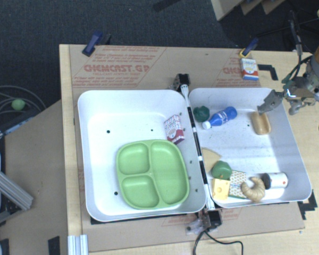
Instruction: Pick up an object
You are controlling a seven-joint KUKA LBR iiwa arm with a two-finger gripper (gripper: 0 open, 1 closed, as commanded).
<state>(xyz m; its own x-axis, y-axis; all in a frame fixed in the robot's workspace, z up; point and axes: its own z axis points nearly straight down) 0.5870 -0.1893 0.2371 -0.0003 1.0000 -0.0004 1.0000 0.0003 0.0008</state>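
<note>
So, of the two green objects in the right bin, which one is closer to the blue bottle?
The dark green one near the bin's far left corner; it lies just beside the blue bottle. The lighter green one sits toward the near edge.

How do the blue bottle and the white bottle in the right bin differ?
Colour: the blue bottle has a blue body with a white cap; the white bottle is white with a red band and dark end.
Place: the blue bottle lies near the bin's far left, beside a dark green lump; the white bottle lies at the near edge, against a tan pretzel shape.
Pose: the blue bottle lies angled; the white bottle lies roughly level across the view.
Shared: both lie on their sides.
</note>
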